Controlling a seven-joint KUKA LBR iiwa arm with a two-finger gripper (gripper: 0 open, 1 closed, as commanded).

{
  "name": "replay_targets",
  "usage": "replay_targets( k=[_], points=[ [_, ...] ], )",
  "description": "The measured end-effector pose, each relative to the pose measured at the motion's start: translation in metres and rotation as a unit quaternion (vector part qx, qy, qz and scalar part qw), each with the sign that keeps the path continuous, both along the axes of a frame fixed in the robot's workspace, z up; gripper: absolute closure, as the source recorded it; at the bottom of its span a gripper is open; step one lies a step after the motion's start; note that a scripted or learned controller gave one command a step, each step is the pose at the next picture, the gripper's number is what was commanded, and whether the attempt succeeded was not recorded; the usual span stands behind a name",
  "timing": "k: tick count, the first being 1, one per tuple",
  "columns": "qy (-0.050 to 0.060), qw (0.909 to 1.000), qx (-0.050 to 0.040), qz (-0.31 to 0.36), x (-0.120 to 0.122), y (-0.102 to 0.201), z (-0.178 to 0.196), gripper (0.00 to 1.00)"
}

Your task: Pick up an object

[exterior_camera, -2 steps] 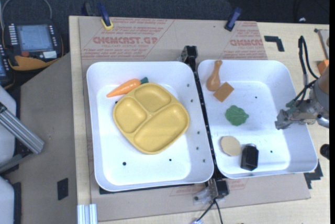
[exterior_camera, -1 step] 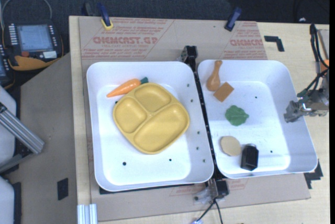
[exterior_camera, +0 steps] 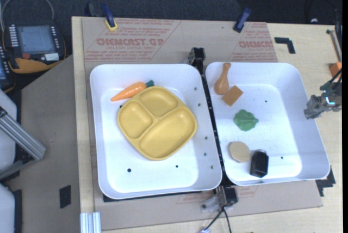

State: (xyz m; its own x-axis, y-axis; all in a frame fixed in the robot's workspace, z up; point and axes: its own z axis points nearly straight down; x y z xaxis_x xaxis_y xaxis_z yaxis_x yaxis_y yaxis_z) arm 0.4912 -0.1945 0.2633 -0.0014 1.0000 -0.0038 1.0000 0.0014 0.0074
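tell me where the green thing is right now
In the camera view the green item lies in the right bin, left of its middle, below the brown block and above the tan round piece.

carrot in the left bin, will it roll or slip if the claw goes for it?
The carrot looks tapered and round, so it would probably roll in an arc if nudged. Its smooth, likely plastic skin may slip between fingers. It lies against the yellow plate, which may block rolling that way.
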Motion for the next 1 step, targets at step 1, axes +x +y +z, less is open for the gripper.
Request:
replay_targets(
  k=[1],
  points=[
    [0.003,1.0,0.0016,0.002,0.0236,0.0403,-0.0125,1.0]
  ],
)
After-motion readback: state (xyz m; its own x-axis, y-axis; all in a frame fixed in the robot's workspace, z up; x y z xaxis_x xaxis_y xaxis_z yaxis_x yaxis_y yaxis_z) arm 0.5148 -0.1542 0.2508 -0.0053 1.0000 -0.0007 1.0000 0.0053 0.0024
